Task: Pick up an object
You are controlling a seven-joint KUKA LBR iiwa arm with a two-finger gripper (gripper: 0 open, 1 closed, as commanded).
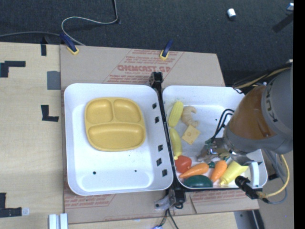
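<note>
Reaching into the lower right bin [209,93], the gripper [213,149] is hovering just above the carrots [200,169]; finger state cannot be determined. Centring over one toy, such as the tan block [190,135], is advisable, avoiding crowded neighbours before closing.

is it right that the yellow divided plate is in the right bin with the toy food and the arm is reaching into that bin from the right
Not quite. The camera view shows the yellow divided plate in the left bin, by itself. The toy food, such as the corn and carrot, lies in the right bin, and the arm does reach into that bin from the right.
</note>
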